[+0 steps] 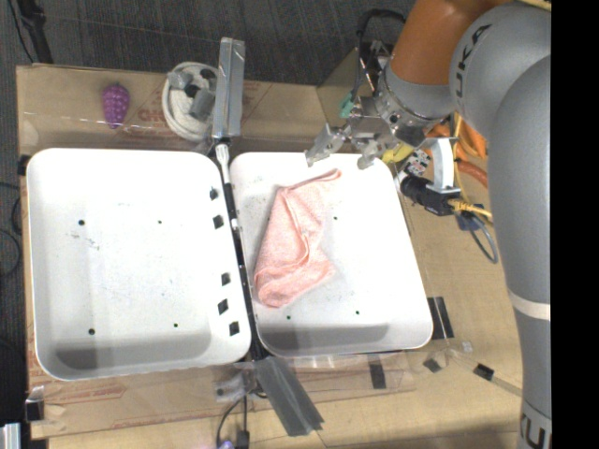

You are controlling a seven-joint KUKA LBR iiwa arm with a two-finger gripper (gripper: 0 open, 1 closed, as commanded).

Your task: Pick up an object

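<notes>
A pink cloth (295,241) lies crumpled in the right bin (393,279), stretching from the bin's middle up toward its far edge. My gripper (342,156) hangs over the far edge of that bin, just above the cloth's upper corner. Its two fingers are spread open, one finger (318,151) to the left and the other to the right of the corner. Nothing sits between them.
The left bin (122,251) stands beside the right one, with a row of black clips along the shared rim. Behind the left bin, a purple grape-like toy (115,104) and a white coiled item (187,101) rest on the cardboard. A grey upright bar (228,87) rises at the divider.
</notes>
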